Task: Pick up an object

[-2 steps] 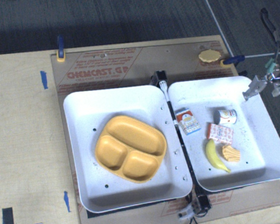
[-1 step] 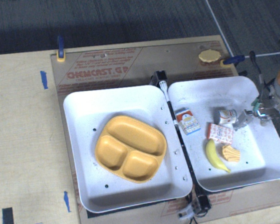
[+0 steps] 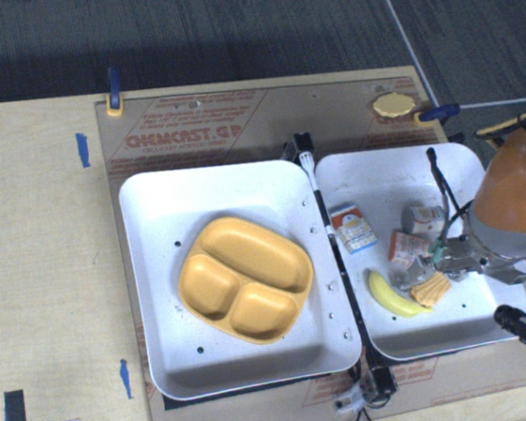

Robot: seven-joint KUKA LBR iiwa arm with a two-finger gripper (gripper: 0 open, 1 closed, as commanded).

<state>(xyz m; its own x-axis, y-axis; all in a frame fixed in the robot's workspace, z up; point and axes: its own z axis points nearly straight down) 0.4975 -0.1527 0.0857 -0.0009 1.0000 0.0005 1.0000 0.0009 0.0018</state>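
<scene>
Robot lab, arm (image 3: 516,195), taped bench (image 3: 44,277)

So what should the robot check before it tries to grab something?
1. Things to pick in the right bin: ok, a banana, a cracker and a small carton lie there.
2. Gripper above that bin: ok.
3. Fingers open or shut: cannot tell.
4. Anything already held: cannot tell.
5. Banana easy to reach: not ok, the cracker touches its end.
6. Yellow tray in the left bin, away from the arm: ok.
</scene>
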